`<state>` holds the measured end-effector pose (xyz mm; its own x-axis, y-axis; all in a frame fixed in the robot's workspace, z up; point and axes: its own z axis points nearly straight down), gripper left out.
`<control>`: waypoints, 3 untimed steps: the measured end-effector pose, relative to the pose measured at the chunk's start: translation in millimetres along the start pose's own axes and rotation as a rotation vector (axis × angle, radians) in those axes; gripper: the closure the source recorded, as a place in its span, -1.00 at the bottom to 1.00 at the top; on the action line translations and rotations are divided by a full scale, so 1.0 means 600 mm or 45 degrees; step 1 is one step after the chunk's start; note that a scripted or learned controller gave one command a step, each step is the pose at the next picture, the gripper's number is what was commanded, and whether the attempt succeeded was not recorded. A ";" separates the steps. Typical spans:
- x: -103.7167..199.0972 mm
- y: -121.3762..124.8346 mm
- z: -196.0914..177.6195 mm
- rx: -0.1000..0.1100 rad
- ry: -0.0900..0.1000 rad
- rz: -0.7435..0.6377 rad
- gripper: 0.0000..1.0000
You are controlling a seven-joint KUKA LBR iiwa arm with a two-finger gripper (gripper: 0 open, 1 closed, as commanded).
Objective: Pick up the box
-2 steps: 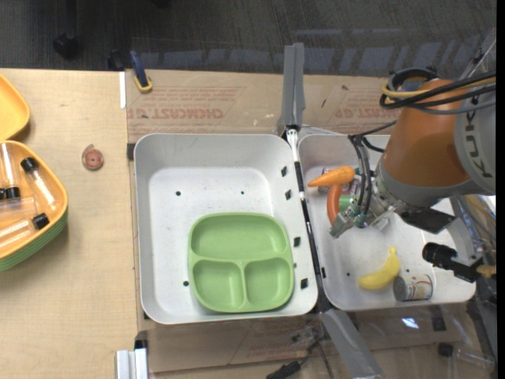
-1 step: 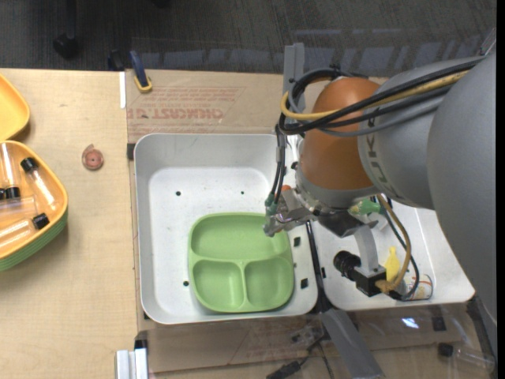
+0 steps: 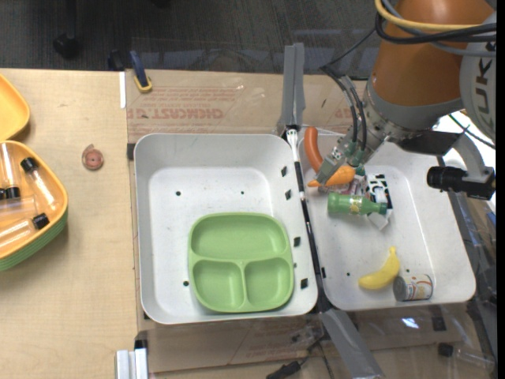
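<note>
Gripper (image 3: 347,158) low over right bin (image 3: 442,283); finger state cannot be determined.
Box (image 3: 377,192) just beside it; green bottle (image 3: 355,204) just below.

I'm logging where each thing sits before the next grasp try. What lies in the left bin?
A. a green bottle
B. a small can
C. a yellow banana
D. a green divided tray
D: the green divided tray lies in the left bin, while the banana, green bottle and can all lie in the right bin.
</note>
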<state>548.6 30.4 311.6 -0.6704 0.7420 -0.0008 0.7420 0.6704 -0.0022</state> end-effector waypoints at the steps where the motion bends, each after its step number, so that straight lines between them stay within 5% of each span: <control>1: -0.028 -0.116 0.177 0.000 0.001 0.157 1.00; 2: 0.104 -0.066 0.202 0.001 0.002 0.237 1.00; 3: 0.152 0.069 0.248 0.002 0.001 0.305 1.00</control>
<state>518.3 125.4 162.7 -0.4750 0.8800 -0.0008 0.8800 0.4750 -0.0040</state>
